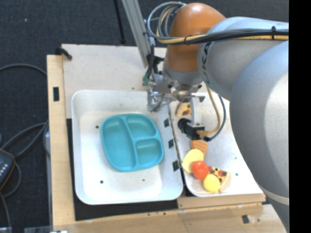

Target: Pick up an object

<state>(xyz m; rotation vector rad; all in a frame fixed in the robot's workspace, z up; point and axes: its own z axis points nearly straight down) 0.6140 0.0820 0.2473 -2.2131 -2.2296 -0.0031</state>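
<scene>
A teal divided plate [131, 142] lies in the left bin [87, 188]. In the right bin [243, 178], near its front, several toy foods lie close together: a pale yellow slice [192, 159], a red tomato [199, 169], a yellow lemon [211, 183], a pizza wedge [223, 175] and an orange-brown piece [198, 145]. A yellow and brown piece [183, 109] shows partly under the wrist. My gripper [155, 100] hangs at the far edge of the left bin, by the wall between the bins, above and to the right of the plate. Nothing shows in its grasp.
The grey arm and its orange band [192, 28] cover the back and right side of the right bin. A slanted metal rail [136, 23] stands behind the bins. Bare white floor surrounds the plate in the left bin.
</scene>
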